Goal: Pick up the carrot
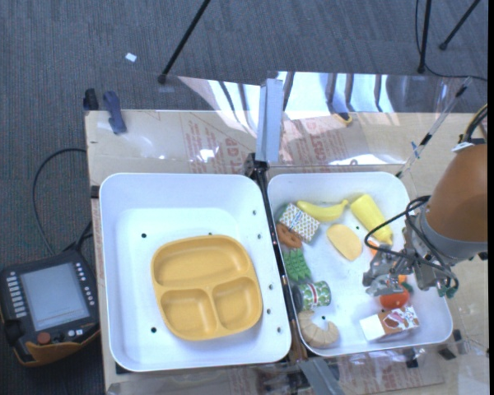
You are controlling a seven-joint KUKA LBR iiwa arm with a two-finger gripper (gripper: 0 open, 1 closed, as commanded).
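Low over the right-hand shallow white plastic bin (346,303) on the bench: dark two-finger end effector (389,276) on a grey arm, trailing black cables. Impossible to tell how far open or closed, or whether anything is held; too dark and tangled to read.

Probable target: a small orange carrot-shaped piece (375,248), mostly hidden, peeping out just beside the end effector on the side toward the bin's back wall, at the lower tip of a long yellow plastic cob-like piece (369,215). Identification uncertain, with little of it on show.

Likely trouble from here:
- Closing on the wrong thing. A round red-orange toy fruit (395,299) sits just on the near side of the end effector, similar in colour, with a small white-and-orange carton (391,322) beside it.
- Closing beside the carrot rather than around it, given the offset.
- Knocking the yellow piece or the pale yellow flat slice (344,241), both close by.
- Cables hiding or snagging neighbours.
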